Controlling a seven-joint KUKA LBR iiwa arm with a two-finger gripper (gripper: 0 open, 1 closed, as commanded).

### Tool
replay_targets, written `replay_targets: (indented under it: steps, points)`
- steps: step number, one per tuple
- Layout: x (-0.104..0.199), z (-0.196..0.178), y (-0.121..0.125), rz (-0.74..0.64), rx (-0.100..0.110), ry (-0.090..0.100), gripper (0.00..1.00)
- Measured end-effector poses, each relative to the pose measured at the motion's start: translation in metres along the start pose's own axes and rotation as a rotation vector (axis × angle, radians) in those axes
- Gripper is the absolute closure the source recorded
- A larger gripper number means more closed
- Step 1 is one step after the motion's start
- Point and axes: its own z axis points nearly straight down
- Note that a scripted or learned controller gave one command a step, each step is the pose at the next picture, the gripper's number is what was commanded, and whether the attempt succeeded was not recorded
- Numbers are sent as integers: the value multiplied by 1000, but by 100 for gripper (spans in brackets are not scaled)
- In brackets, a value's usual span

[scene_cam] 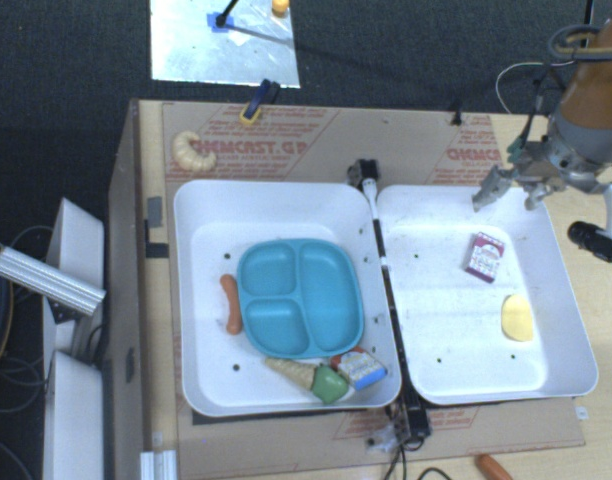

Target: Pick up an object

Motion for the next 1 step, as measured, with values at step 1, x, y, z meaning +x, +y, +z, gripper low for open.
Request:
replay_targets:
  steps: [1]
  points:
    - [-36, 121, -20, 2, 3, 1, 0]
